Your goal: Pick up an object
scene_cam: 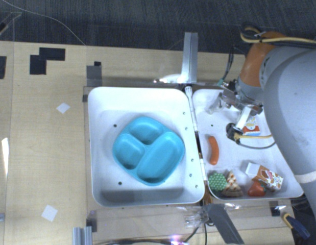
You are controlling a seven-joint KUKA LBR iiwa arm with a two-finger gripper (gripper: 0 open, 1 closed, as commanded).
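My gripper hangs over the far end of the right bin, below the orange wrist band. Beneath it lies a small white and orange packet, partly covered by the wrist. An orange sausage rests in the middle of that bin, to the gripper's near left. Along the near wall sit a green knobbly ball, a brown waffle-like piece, a red piece, an orange carton and a white block. I see nothing between the gripper's tips.
The left bin holds a blue divided plate at its centre. A ridge separates the two bins. The grey arm covers the right bin's right side. A metal post stands behind the bins.
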